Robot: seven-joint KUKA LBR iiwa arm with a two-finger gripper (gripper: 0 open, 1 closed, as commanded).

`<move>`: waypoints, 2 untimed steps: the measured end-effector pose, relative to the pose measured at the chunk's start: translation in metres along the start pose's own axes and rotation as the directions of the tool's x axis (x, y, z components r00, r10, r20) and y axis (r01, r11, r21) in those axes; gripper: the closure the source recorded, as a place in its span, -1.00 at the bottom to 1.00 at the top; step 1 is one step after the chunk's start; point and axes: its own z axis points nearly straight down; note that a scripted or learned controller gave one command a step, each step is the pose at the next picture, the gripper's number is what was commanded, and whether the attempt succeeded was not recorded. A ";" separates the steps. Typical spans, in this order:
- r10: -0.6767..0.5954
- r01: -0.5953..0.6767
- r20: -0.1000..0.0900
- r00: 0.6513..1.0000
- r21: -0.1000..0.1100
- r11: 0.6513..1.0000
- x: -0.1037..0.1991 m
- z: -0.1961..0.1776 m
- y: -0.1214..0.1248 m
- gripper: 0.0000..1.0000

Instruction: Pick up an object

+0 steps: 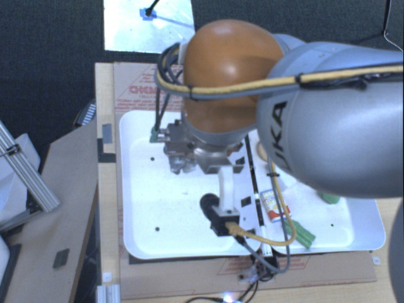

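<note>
While the jaws hang over a white bin, their state cannot be told; a red-and-white packet and green piece lie to their right. Advise centring over one before descending.

Surface: tan board, with a bare strip showing along its left side. A brown cardboard sheet with red print lies flat on it and sticks out behind and in front of the bins. Two shallow white bins sit side by side on the cardboard, left bin and right bin, meeting at a dark line. The arm covers much of both. On the bare strip there's a small dark square near the front and a grey patch at the cardboard's left edge. An aluminium extrusion runs slanted at far left; can't tell if it rests on the surface.
</note>
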 end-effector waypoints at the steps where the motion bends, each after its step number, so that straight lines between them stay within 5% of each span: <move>1: -0.001 0.001 -0.003 1.000 -0.007 1.000 -0.007 -0.093 0.001 1.00; 2: -0.002 0.002 -0.003 1.000 -0.007 1.000 -0.011 -0.173 0.000 1.00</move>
